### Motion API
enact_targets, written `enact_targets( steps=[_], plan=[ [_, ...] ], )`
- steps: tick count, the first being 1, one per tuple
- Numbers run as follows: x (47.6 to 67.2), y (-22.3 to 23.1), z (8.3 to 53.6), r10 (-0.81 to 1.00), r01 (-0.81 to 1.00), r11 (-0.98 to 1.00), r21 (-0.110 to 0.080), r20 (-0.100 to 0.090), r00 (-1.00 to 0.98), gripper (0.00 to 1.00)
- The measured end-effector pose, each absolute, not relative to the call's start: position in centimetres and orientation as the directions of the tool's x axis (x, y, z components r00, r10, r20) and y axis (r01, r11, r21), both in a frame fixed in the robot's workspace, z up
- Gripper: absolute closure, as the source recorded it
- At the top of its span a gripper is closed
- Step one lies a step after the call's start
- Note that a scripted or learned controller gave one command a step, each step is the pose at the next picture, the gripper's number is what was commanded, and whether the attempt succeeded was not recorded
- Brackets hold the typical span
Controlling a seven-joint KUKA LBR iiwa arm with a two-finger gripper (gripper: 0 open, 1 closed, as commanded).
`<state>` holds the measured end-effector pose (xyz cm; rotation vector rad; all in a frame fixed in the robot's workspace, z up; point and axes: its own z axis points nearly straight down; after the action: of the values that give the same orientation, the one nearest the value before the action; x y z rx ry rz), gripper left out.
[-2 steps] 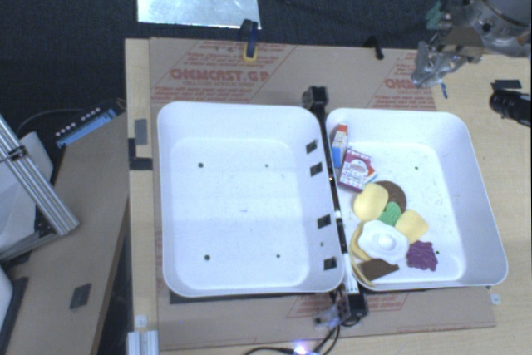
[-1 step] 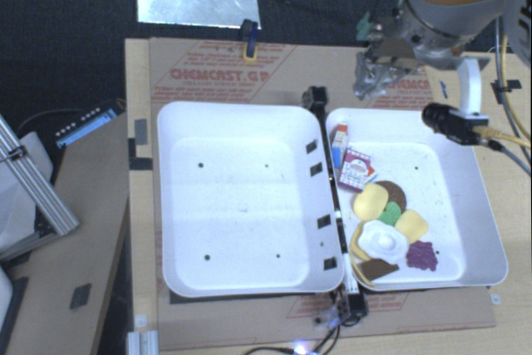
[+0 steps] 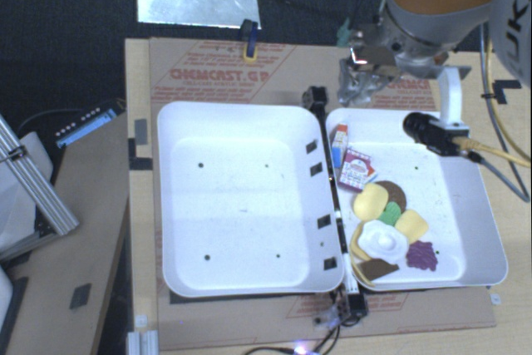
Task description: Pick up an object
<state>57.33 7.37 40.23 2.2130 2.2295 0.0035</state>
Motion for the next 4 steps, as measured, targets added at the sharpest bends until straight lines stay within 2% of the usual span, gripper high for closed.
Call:
enact_targets(
  steps=[1, 2, 3, 4],
  plan=[
    [54.2, 11.3, 39.8, 1.0, 1.0, 0.009, 0.0, 0.002, -0.009, 1.0],
    [58.9, 7.8, 39.4, 1.0, 1.0, -0.002, 0.003, -0.001, 0.002, 1.0],
    [56.6, 17.8, 41.4, 1.0, 1.0, 0.014, 0.003, 0.004, -0.014, 1.0],
    [54.4, 22.2, 41.4, 1.0, 1.0, 0.009, 0.0, 0.003, -0.009, 1.0]
  ],
)
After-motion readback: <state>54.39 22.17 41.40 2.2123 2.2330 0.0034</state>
